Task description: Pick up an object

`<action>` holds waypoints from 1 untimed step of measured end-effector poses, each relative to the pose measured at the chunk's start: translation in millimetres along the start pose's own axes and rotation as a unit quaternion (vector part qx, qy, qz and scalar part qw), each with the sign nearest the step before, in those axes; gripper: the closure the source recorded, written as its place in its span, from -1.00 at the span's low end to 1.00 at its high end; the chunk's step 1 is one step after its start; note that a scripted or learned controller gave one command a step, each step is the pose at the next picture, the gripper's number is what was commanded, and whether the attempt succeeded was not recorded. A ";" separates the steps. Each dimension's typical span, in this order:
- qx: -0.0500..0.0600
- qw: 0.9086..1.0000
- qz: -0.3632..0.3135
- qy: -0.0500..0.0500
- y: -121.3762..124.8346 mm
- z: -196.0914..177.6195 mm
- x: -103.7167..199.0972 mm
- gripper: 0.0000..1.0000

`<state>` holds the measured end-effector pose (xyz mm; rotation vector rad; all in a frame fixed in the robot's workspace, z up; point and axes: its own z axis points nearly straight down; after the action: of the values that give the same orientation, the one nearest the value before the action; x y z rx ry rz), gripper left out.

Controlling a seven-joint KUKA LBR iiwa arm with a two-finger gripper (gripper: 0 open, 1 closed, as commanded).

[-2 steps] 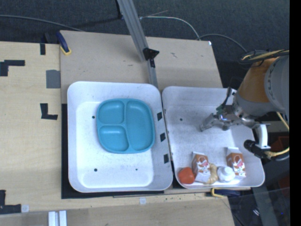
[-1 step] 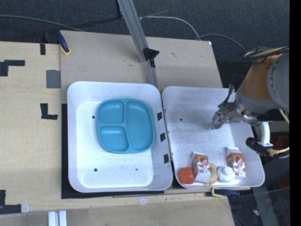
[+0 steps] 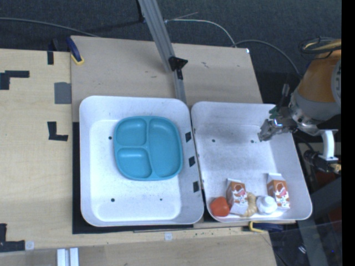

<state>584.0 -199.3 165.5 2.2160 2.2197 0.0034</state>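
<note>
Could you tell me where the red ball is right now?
The red ball lies in the right bin, near its front left corner, beside a small carton.

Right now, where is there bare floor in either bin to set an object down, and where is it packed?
Right bin: bare floor from its far wall down to the cartons, with the gripper at its right edge. Its near edge is crowded: red ball, two cartons and a white cap. Left bin: a bare strip nearer than the blue plate.
</note>
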 end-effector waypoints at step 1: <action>0.001 1.000 0.000 0.000 -0.6 -42.7 -0.1 1.00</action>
<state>583.2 -199.4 208.2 2.2170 2.2209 0.0023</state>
